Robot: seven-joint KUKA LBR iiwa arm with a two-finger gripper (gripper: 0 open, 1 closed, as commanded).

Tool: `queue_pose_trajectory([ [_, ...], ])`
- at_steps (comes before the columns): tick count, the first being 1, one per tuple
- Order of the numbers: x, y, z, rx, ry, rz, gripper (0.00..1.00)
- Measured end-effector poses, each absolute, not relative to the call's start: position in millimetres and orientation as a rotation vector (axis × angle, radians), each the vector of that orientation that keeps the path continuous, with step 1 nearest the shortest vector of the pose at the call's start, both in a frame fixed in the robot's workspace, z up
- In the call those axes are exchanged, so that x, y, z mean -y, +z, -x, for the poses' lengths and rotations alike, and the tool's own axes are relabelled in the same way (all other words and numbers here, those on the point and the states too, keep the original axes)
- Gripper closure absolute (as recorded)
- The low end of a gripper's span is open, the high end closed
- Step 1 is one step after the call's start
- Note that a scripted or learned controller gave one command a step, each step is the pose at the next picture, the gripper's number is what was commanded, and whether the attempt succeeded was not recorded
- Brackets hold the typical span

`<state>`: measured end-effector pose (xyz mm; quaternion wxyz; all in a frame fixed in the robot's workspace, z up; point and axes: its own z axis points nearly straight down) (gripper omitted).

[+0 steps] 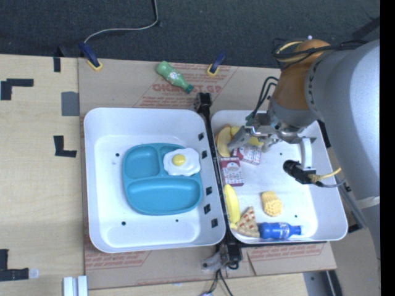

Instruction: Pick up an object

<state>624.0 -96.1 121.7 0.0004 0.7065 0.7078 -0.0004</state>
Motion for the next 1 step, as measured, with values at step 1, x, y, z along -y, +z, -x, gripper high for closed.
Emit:
queue_pose_trajectory([
  [1, 111.1, 88.0, -666.2, -2.223, -0.024, -2.226, 0.00],
])
